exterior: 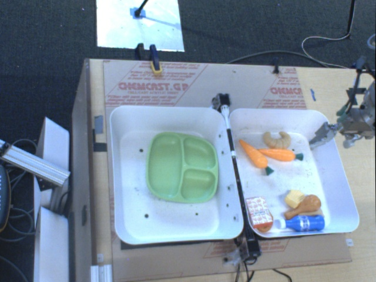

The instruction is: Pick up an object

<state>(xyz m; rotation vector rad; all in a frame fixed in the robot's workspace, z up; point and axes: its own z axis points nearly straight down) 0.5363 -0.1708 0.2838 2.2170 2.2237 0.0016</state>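
Gripper point(324, 134) is hovering at right bin point(338, 163) far-right edge, finger state unreadable, 2 carrots point(267, 154) lying mid-bin.

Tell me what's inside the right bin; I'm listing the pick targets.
The right bin holds two carrots, a croissant, a drumstick, a yellow chunk, a blue bottle and a red packet. Anything under them is hidden.
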